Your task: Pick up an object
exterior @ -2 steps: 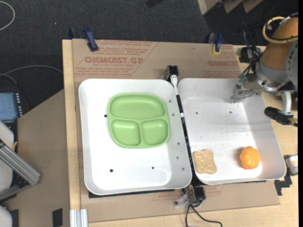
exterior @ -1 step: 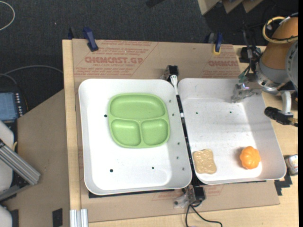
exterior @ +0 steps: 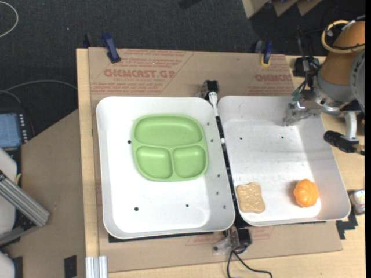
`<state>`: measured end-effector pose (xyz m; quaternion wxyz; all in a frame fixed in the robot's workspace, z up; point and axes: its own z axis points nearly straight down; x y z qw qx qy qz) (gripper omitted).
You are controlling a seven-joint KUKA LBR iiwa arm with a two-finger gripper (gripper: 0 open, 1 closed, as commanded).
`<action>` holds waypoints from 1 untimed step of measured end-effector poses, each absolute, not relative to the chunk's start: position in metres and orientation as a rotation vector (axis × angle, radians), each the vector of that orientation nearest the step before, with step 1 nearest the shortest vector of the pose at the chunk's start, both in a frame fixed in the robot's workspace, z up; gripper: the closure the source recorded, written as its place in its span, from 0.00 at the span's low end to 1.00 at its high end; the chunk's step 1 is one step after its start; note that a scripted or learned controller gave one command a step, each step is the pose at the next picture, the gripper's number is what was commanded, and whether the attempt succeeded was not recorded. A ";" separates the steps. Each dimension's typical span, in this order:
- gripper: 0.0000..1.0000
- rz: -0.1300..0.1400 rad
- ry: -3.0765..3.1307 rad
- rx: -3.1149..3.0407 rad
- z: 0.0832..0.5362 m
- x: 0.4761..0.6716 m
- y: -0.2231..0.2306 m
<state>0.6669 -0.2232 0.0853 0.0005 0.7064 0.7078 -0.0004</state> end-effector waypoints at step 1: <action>1.00 -0.001 2.223 2.218 0.085 0.667 -0.223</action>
